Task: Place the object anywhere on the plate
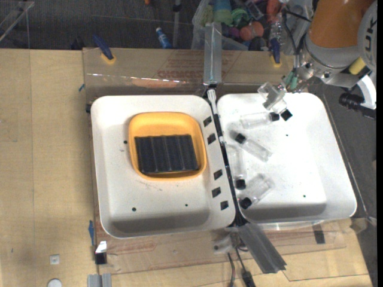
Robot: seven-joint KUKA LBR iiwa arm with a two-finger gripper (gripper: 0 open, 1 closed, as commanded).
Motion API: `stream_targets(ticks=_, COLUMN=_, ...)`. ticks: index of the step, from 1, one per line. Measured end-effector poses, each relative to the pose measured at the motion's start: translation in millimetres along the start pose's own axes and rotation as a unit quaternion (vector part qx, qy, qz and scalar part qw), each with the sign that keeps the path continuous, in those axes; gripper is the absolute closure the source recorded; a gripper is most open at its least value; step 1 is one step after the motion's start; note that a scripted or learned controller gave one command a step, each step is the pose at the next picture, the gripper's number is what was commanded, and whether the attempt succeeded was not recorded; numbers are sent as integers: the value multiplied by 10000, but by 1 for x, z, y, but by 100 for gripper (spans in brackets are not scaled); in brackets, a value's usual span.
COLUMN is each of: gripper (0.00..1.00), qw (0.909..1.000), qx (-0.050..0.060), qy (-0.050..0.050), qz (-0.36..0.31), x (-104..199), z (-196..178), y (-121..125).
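Dark ridged object [166, 153] on orange plate [136, 126], tool [276, 95] (grip state unclear) over right bin [335, 160].

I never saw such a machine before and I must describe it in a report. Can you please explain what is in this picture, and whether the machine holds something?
One camera looks down at a slant on a wooden bench. On it two shallow white bins sit side by side. The left bin holds an orange plate with a dark ribbed tray on it. The right bin holds several clear plastic vials with black caps, for example one near the middle and one at the lower left. The grey and orange shape at the top right is the robot arm. Its gripper is over the far edge of the right bin, with a clear vial at its tip. I cannot tell whether it truly grips that vial.
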State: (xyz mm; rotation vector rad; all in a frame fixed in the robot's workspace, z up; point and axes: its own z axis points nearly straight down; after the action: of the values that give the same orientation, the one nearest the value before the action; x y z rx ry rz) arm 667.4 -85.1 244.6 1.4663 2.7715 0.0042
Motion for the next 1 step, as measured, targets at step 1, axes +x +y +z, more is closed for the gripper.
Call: stream_targets(ticks=1, gripper=100, qw=9972, qx=-2, qy=0, qz=-746, x=-3, z=-16, y=-1)
